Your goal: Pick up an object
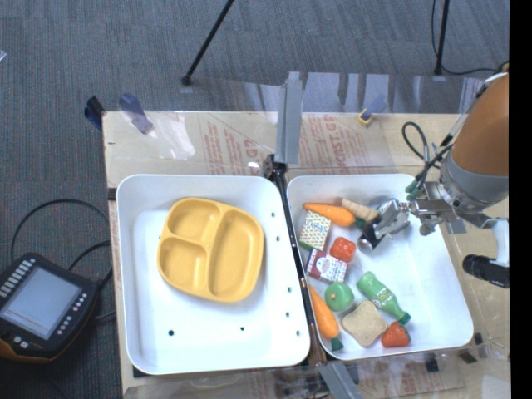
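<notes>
My gripper [389,221] hangs over the upper middle of the right bin [432,260], with the arm reaching in from the right. Just to its left lie an orange carrot [329,214] and a small beige piece [358,209]. A checkered box [315,229], a red block [342,248] and a red-and-white box [327,267] sit further left and lower. Toward the front are a green apple [338,296], a green bottle [383,296], a second carrot [324,315], a bread slice [364,323] and a red strawberry [396,335]. Nothing shows as held.
The left bin [141,306] holds a yellow divided plate [211,248]. A metal divider post [290,131] stands behind the gap between the bins. A handheld pendant [37,304] lies on the floor at the left. The right bin's right half is bare.
</notes>
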Robot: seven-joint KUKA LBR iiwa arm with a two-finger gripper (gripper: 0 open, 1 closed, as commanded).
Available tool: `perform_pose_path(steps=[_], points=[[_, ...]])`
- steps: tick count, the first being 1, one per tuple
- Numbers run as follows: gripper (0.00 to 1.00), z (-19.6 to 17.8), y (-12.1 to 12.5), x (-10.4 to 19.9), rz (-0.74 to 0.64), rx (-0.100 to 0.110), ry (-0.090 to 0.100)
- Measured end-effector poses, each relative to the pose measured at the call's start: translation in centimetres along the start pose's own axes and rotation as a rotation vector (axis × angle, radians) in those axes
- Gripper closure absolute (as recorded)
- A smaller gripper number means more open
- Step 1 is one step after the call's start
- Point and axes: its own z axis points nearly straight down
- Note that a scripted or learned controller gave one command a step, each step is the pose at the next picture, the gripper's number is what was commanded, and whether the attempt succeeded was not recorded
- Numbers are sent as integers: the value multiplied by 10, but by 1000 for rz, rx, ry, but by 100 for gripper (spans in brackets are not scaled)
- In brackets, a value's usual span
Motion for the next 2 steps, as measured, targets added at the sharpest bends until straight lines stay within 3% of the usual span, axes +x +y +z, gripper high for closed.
perform_pose_path(steps=[1, 2], points=[[0, 80, 56, 4, -11, 9, 1], [0, 115, 59, -1, -55, -29, -13]])
